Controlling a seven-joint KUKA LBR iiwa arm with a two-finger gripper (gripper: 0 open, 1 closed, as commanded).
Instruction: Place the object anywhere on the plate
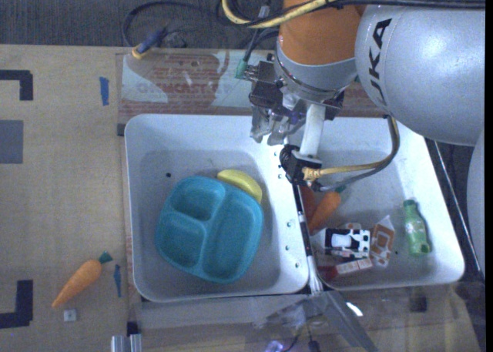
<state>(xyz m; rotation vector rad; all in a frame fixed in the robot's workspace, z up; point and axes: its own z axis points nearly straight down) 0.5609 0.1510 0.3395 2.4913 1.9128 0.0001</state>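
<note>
Plate touches a banana; end effector above, grip state unclear.

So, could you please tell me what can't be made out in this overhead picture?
- Claw, camera view: the wrist hardware blurs its tips, so open or shut is unclear.
- Yellow banana: the blue plate partly covers it.
- Carrot in the right bin: its upper end is tucked under the cable.
- Small packets by the cow toy: too small to identify.

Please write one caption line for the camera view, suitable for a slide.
The grey arm's gripper hovers over the left white bin, where a yellow toy banana touches the blue divided plastic plate.
</note>
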